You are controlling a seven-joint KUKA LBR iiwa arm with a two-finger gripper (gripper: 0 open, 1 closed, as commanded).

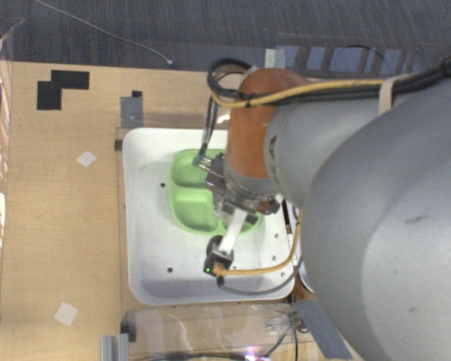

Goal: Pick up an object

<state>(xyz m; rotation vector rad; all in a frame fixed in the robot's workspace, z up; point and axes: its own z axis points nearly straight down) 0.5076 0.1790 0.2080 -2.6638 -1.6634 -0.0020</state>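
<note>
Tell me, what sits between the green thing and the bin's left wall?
Nothing: in the camera view, bare white floor runs from the green object to the bin's left wall.

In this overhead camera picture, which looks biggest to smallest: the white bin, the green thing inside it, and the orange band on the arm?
1. White bin.
2 and 3. Green object and orange band look alike in size; the arm hides part of the object, and the band sits nearer the camera.

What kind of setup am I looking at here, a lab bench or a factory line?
Most likely a robotics lab bench: a white bin on a wooden benchtop, black tape markers, and loose cables around the arm.
</note>
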